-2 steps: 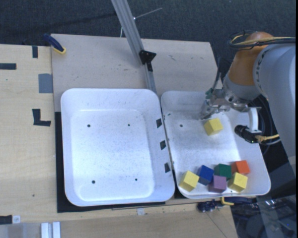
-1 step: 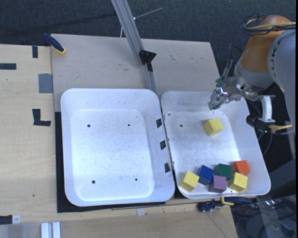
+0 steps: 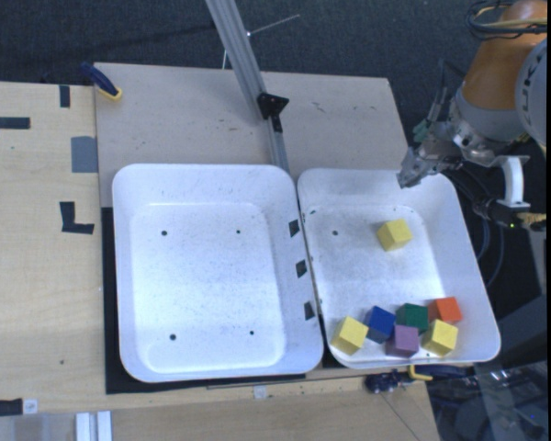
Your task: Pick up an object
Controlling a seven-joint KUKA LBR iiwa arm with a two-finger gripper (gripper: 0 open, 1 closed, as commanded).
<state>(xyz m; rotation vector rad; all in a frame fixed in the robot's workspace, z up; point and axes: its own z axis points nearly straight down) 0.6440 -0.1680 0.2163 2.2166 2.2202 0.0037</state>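
The right bin (image 3: pixel 349 200) holds a lone yellow cube (image 3: pixel 394 234) near its middle. Along its front wall lies a cluster: a yellow cube (image 3: pixel 351 334), a blue cube (image 3: pixel 380 322), a purple cube (image 3: pixel 405 339), a green cube (image 3: pixel 411 316), an orange cube (image 3: pixel 445 310) and another yellow cube (image 3: pixel 442 337). My gripper (image 3: pixel 411 176) hangs over the bin's far right corner, above and to the right of the lone yellow cube. Nothing shows between its fingers.
The left bin (image 3: pixel 129 246) sits beside the right one. A slanted metal pole (image 3: pixel 243 53) with a black clamp rises behind the bins. A blue and yellow tool (image 3: pixel 101 81) lies at the bench's far left. Cables hang at the right edge.
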